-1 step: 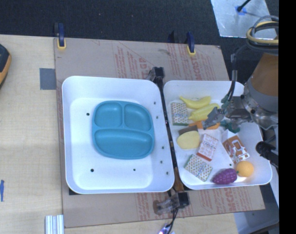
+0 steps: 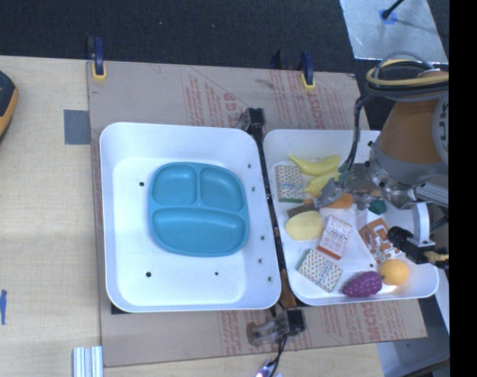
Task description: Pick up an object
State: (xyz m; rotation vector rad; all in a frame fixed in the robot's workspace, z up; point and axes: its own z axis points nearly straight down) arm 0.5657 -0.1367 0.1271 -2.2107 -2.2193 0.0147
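Observation:
The right bin (image 2: pixel 427 289) holds several small objects: yellow banana-shaped pieces (image 2: pixel 314 166), a patterned packet (image 2: pixel 289 181), a pale yellow lump (image 2: pixel 304 225), a red-and-white packet (image 2: pixel 335 237), a checked packet (image 2: pixel 319 269), a purple grape bunch (image 2: pixel 362 284) and an orange ball (image 2: pixel 394 272). My gripper (image 2: pixel 338 194) reaches in from the right and sits low over the bin's middle, just right of the banana pieces and above an orange piece (image 2: pixel 342 202). The wrist hides what lies under it.
The left bin (image 2: pixel 120 210) bears a blue divided plate (image 2: pixel 198 209). An orange-and-white packet (image 2: pixel 377 239) and a small teal thing (image 2: pixel 377 206) lie under the arm at the right bin's right side. A black clip (image 2: pixel 254 118) sits between the bins at the back.

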